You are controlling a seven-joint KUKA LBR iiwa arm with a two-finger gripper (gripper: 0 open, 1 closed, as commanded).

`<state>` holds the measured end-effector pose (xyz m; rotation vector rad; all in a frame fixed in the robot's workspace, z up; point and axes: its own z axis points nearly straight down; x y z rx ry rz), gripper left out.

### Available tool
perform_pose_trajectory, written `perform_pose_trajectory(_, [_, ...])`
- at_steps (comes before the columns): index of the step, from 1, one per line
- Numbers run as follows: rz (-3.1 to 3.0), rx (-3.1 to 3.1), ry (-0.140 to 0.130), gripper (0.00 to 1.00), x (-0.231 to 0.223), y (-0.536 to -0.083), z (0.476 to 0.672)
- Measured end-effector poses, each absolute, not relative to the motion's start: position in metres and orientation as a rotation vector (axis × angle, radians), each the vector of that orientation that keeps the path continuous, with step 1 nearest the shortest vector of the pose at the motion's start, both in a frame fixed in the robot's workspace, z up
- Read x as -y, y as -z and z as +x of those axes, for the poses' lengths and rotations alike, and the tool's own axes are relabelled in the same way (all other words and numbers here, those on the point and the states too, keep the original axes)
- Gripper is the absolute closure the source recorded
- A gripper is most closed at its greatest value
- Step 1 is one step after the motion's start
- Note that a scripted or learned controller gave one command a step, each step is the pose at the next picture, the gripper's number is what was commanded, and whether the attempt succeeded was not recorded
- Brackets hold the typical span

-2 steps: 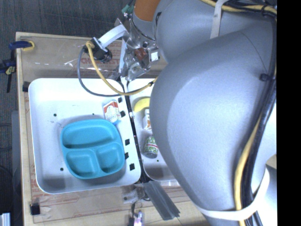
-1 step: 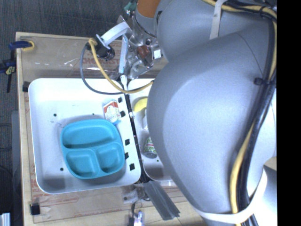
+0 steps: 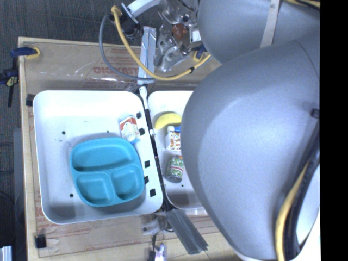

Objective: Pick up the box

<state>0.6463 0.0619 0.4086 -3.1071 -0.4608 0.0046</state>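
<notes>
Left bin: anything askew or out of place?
Small red-and-white box sits tilted against the divider-side wall of the left bin, just above the blue tray. Nothing spilled or visibly damaged.

Two white bins (image 3: 49,145) w/ black clips along shared rim. Sky-blue divided tray (image 3: 106,173) in left bin, toward front edge. Small box (image 3: 129,127), white w/ red print, by left bin's right wall. In right bin: yellow item (image 3: 167,120) near back edge, red/white carton (image 3: 174,140), green patterned can (image 3: 175,168). Grey arm (image 3: 250,145), yellow cable (image 3: 130,42).
</notes>
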Motion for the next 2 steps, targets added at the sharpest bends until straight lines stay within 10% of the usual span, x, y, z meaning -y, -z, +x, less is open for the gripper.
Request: perform_pose_trajectory(2, [-3.126, 0.319, -0.010, 1.00, -0.121, -0.226, 0.608])
